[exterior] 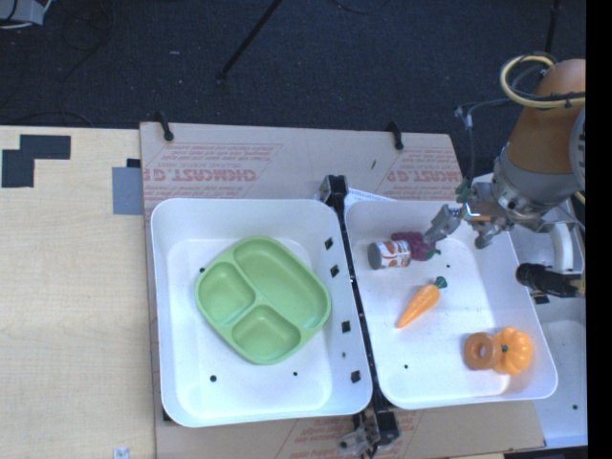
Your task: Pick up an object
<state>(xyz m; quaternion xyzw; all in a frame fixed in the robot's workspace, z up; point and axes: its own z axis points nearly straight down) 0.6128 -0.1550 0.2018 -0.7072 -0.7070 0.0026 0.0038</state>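
Two white bins [172, 256]: left holds a glossy green three-compartment tray [263, 299]. Right holds a cylindrical can [390, 252], tapered carrot [420, 303], ribbed pumpkin [513, 350]. Gripper [464, 226], 1 o'clock, fingers spread apart.

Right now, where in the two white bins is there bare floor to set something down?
Left white bin: bare strips around the green three-compartment plate, widest along the near edge. Right white bin: bare floor between the orange toy carrot, the orange pumpkin and the divider. Crowded: the far end, where the small can, purple toy and gripper meet.
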